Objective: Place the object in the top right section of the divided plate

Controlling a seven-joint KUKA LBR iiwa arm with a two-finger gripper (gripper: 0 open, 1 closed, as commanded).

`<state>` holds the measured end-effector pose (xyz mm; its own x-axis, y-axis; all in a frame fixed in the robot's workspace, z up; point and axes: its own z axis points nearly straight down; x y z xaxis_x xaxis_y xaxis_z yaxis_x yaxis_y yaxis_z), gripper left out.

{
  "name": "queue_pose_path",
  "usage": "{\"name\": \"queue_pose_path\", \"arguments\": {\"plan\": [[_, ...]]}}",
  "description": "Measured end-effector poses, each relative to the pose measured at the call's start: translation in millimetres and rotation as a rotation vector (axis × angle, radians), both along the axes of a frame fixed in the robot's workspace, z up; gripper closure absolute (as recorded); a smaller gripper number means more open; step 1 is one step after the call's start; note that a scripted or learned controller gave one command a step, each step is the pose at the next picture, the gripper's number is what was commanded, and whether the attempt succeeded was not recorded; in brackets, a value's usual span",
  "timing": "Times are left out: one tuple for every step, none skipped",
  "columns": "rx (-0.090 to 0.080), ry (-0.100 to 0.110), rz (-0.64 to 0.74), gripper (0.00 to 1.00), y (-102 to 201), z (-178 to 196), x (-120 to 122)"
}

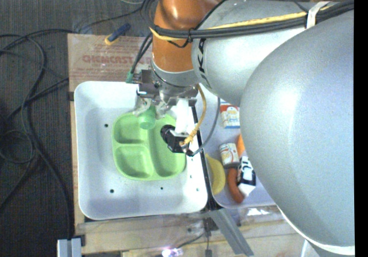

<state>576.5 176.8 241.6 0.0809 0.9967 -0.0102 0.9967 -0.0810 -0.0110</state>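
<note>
Gripper (154,106): poised over the top edge of the green divided plate (146,149), the arm's orange band (181,23) right above it; cannot tell its state.
Object: a small pale green piece (147,122) lies at the plate's top edge, just beneath the gripper; whether it is gripped cannot be told.
Plate: in the left bin (95,152), right of centre, its right side near the wall between the bins; broad bare white floor to its left and below.
Right bin (253,195): packed with a small box (230,117), a can (228,153), a yellow item (217,174) and an orange-red item (235,187), mostly under the grey arm (299,118).
Surround: cables (29,95) on dark carpet to the left.
</note>
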Motion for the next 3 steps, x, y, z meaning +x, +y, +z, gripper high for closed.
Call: {"name": "queue_pose_path", "arguments": {"plan": [[0.004, -0.005, 0.103, 1.00, -10, -15, 11], [0.004, -0.008, 0.127, 1.00, -28, -3, 14], [0.003, -0.007, 0.124, 1.00, -22, -11, 25]]}}
